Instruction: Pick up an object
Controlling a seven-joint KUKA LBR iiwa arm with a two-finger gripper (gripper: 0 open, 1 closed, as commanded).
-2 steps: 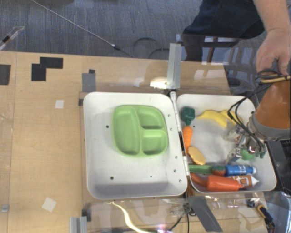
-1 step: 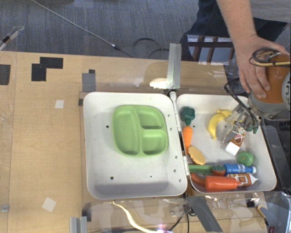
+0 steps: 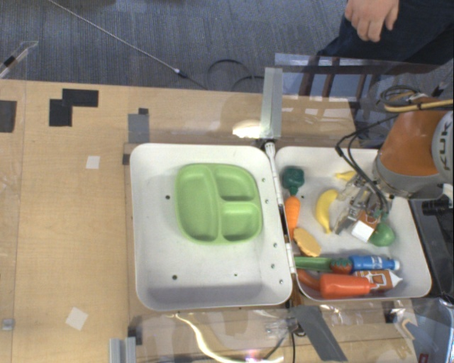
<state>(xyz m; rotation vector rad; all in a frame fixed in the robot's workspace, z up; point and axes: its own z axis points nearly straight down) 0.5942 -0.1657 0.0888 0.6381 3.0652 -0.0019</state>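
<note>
My gripper [image 3: 352,215] hangs low in the right bin [image 3: 418,280], under the orange band of the arm [image 3: 415,152]. Just left of it lies a yellow banana [image 3: 325,210]. A small white block [image 3: 363,231] and a round green toy [image 3: 384,235] sit right beside its tip, on the lower right. The slant of the view hides whether it touches them. Further left lie an orange carrot [image 3: 292,211], a dark green toy [image 3: 292,176] and a tan bread slice [image 3: 307,242].
Along the right bin's near wall lie a green vegetable [image 3: 314,262], a red-orange toy [image 3: 345,286] and a bottle with a blue label [image 3: 373,265]. A green divided plate [image 3: 217,203] rests in the left bin [image 3: 156,276]. A person's hand [image 3: 370,18] shows at the top.
</note>
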